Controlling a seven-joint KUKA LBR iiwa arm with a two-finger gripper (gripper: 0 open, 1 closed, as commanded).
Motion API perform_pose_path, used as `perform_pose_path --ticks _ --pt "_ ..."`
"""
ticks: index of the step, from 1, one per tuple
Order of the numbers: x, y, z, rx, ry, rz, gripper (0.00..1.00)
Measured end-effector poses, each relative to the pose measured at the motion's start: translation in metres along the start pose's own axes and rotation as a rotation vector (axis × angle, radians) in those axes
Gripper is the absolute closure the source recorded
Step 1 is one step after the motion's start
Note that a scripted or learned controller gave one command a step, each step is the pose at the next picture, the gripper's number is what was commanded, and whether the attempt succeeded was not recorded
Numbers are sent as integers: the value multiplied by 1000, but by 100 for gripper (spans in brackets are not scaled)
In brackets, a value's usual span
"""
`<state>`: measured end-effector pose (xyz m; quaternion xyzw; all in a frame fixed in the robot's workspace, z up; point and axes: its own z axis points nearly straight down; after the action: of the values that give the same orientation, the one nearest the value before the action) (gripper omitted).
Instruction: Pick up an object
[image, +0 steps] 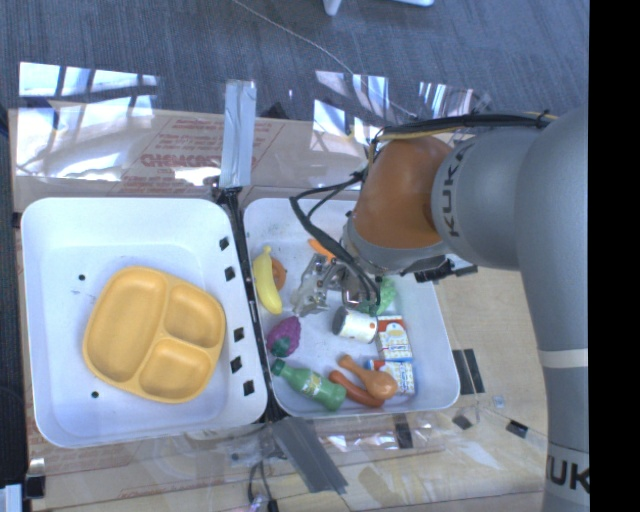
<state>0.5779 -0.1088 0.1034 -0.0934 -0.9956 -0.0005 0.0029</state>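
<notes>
Beneath the gripper (322, 290), small white cylinder (353, 324)

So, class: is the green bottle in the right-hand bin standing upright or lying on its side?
Lying on its side. The green bottle shows its full length along the floor of the right bin, near the front wall.

Bins (50, 300) were white. Divided tray (152, 332) was yellow. Banana (266, 284) was yellow, grapes (283, 333) purple, bottle (312, 386) green, spoon (368, 378) orange. Arm (500, 190) was grey with orange band (400, 195).
</notes>
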Motion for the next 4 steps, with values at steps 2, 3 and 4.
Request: perform_pose_path --ticks 2,3,4 --pt "28 -47 11 1 -4 -262 0" --pt "-64 -69 10 2 -10 -185 0" --pt "-4 -94 10 -9 -7 -262 0"
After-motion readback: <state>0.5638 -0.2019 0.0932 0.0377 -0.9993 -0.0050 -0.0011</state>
